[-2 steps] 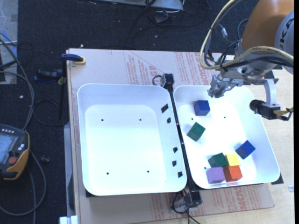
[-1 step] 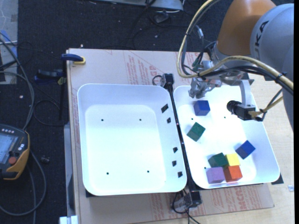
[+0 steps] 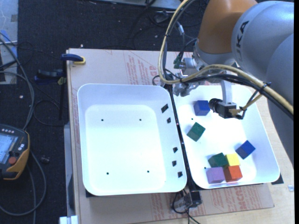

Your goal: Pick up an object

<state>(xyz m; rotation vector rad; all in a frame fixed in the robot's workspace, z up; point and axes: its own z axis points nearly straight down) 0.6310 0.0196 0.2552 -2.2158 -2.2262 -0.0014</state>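
Grey KUKA arm [image 3: 261, 41] hovers over shallow white right bin [image 3: 212, 134] at 12 o'clock; jaws' opening cannot be told. Approach step, apparently: next, centre over small blue cube [image 3: 202, 107], descend.

Dark speckled floor [image 3: 42, 27] (cable-strewn), tan benchtop [image 3: 117, 64]

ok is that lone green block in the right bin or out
In: the green block lies on the white floor of the right bin, inside its rim.
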